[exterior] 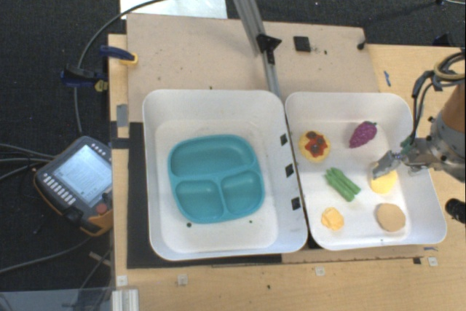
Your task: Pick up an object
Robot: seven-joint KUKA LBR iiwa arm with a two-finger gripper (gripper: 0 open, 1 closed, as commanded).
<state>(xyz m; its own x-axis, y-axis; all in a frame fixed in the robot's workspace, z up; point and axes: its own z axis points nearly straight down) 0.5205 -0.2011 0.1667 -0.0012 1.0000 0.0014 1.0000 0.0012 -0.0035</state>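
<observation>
Two shallow white bins sit side by side on your bench point(218, 54). Nearest you in the right bin point(429, 229) lie a small yellow-orange toy food piece point(333, 218) and, to its right, a round tan piece like a cookie or bun point(390, 217). Just beyond those you have a green bean-like bundle point(342, 183) lying at a slant, and a pale yellow lemon-like piece point(384, 182) with the gripper point(384, 167) right at its upper edge. The arm point(444, 146) comes in from the right, low over the bin's right side. You cannot tell from here whether the jaws are apart or together, as the tips blur into the yellow piece; they look to be touching it or just above it, and nothing shows as clamped between them.

Farther back in that bin you see a round yellow piece with a red topping point(314, 145) on the left and a purple grape-like cluster point(362, 133) to its right, both well apart from the gripper.

In the left bin point(160, 113) rests a teal divided tray point(215, 178) with three compartments. Left of the bench, on the dark floor, lies a teach pendant point(76, 182) with its screen lit.
</observation>
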